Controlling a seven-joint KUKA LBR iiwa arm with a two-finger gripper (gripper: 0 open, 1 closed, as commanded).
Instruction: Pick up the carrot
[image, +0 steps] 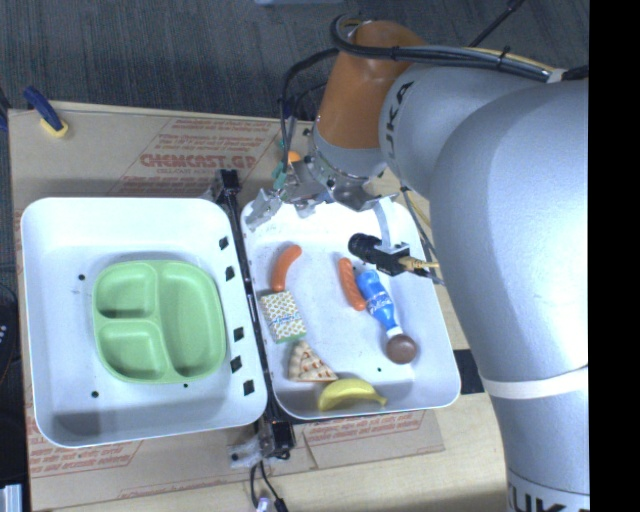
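Orange and smooth, the carrot is a slim, slightly tapering stick lying on the floor of the right bin, near its middle. Its long side runs just beside a blue bottle of glossy plastic with a white label. A round, dark brown ball sits at the near end of the bottle. To the left of the carrot, well apart from it, lies a second orange piece, a sausage, thicker, gently curved and blunt at both ends. Nearer the camera on that side are a square packet with a fine checked print, a waffle-textured wedge, and a curved yellow banana against the bin's near wall.

The gripper, of pale metal, hangs over the far left corner of the right bin, apart from the carrot. Whether it is released or clenched cannot be told from this angle.

The left bin, of matte white plastic with rounded corners, holds a pale green plate divided into three compartments. Both bins rest on brown cardboard printed in red.
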